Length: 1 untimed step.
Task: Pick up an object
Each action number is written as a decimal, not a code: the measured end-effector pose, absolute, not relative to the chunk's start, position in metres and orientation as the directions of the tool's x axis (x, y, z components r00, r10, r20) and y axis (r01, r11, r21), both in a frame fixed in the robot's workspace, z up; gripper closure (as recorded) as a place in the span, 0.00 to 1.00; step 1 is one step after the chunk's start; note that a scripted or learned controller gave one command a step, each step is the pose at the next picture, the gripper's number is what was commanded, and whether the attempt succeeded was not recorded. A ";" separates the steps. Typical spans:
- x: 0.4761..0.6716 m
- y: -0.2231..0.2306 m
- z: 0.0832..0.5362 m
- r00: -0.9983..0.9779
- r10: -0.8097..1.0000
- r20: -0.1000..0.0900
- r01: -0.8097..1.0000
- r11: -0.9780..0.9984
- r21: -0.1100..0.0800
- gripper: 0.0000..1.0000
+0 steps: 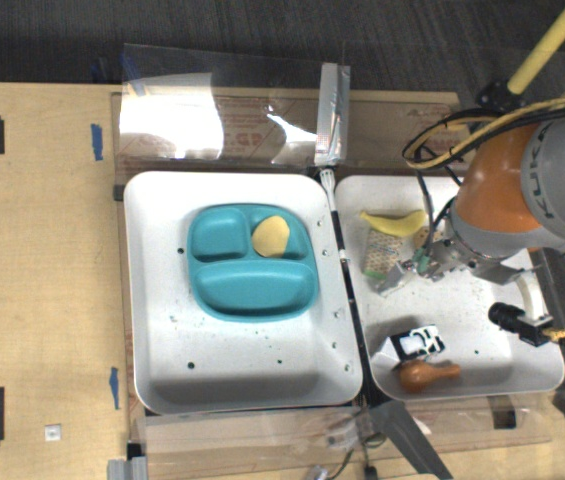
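Observation:
My gripper hangs low over the right bin, at the end of the grey arm with the orange band. Just left of it lies a patterned packet, and I cannot tell whether the two touch. A yellow banana-shaped piece lies behind the packet. Near the right bin's front edge sit a black-and-white object and a brown object. In the left bin a teal divided plate carries a yellow round object in its back right compartment.
A wall between the two bins runs just left of the packet. A clear plastic sheet and a metal bracket stand behind the bins. Cables loop above the arm, and a black part sticks out at the right bin's right side.

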<state>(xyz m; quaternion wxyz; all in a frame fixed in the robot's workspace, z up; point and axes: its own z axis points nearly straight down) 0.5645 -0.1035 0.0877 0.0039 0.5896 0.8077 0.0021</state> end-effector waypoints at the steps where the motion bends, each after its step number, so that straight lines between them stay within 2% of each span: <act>1: 0.632 -0.114 0.087 -0.279 0.960 -0.003 0.960 0.279 0.005 0.00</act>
